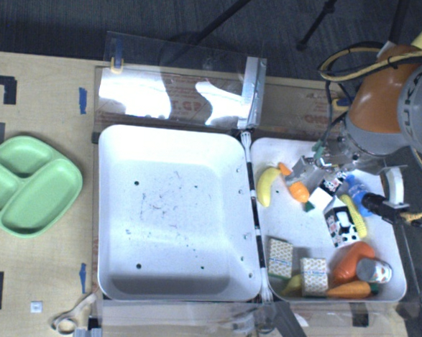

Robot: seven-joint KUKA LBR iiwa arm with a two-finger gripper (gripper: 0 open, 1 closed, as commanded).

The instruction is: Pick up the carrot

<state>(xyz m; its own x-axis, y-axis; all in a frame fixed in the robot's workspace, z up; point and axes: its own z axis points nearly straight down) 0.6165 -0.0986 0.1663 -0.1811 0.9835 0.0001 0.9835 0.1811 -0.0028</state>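
Carrot: an orange tapered carrot is seen lying flat along the near wall of the right bin, in its near right corner.
Count: two bins, one carrot, one banana, two patterned blocks.
Around: a silver can and an orange round thing lie just behind it, touching.
Fingers: the gripper is held over the bin's far side, well apart from the carrot; the gap between the fingers cannot be told.
Worktop: a green divided plate is set at the left.

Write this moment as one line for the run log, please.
pincer: over right bin, near upper edge | carrot: lying at bin's lower edge, untouched | banana: left of pincer
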